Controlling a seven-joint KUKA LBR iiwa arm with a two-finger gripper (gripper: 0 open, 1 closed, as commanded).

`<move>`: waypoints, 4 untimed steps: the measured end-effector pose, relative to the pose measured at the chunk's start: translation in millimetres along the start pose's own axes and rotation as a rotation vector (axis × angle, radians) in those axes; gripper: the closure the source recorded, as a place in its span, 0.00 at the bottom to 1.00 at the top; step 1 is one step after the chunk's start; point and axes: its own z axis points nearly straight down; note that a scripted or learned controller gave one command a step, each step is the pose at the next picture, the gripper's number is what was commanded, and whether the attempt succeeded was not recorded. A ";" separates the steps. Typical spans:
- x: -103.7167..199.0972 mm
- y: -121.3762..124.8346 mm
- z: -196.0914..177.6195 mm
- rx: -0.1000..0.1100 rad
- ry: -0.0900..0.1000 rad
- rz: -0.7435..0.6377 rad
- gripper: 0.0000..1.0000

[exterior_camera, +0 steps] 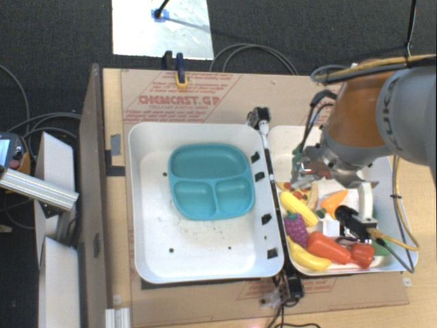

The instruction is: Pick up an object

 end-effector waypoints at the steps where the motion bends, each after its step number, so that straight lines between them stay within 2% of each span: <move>1: 0.7 1.2 -0.5 -0.002 0.000 -0.001 0.00; 2: -10.8 11.5 -0.8 -0.004 0.000 0.000 0.00; 3: -57.7 24.7 87.4 0.000 -0.001 0.002 0.00; 4: -96.0 102.3 -76.7 -0.025 -0.007 -0.004 0.00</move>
